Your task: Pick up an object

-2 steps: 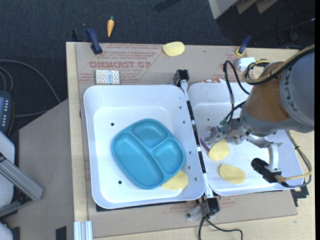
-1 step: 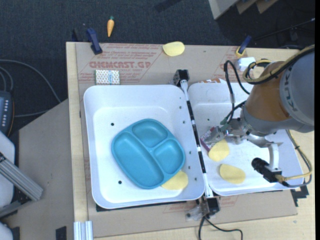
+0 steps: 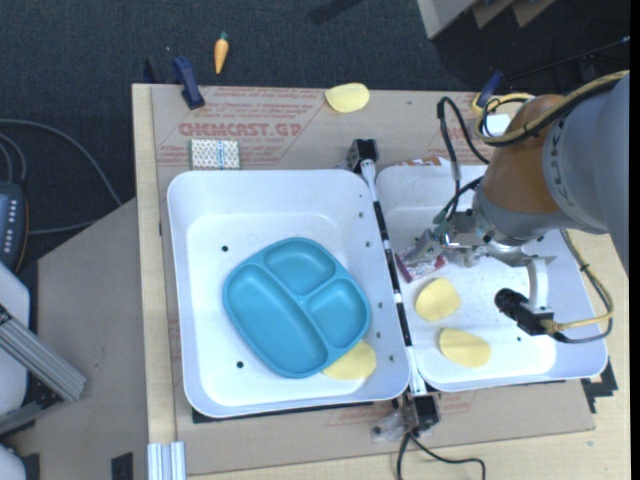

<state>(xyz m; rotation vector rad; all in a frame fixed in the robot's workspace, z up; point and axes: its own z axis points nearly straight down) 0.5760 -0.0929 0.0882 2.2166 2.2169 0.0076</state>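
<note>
Gripper [image 3: 437,248] down low in the right-hand bin, a short way right of the seam between the bins [image 3: 380,230], tip pointing back toward that seam. Can't tell from this angle whether open or closed, and can't see anything held.

Biggest to smallest, all placed off that seam:

- Grey arm [image 3: 560,168] with the orange band, reaching in from well right of the seam and covering much of the right bin's upper half.
- Left bin [image 3: 200,218] touching the seam on its left side, right bin [image 3: 420,193] touching it on the right.
- Blue divided plate [image 3: 295,306] left of the seam, tilted diagonally, with its near corner close to it.
- Yellow slice [image 3: 352,362] poking out from under the plate's lower edge, just left of the seam.
- Two more yellow pieces right of the seam: flatter one [image 3: 464,348] lower down and further right, rounder one [image 3: 437,299] higher and closer in.
- Pinkish crumpled scrap [image 3: 412,264], hard to identify, just right of the seam.

Relation that matters for the pick: scrap sitting between the gripper and the seam, touching or nearly touching the tip, so probably the target. Rounder yellow piece directly below the gripper in the view, near but apart, and a decent second choice. Long axis of the scrap seems to run slantwise toward the gripper, though too small to call. Not much room against the bin wall, so probably a fiddly grab.
</note>
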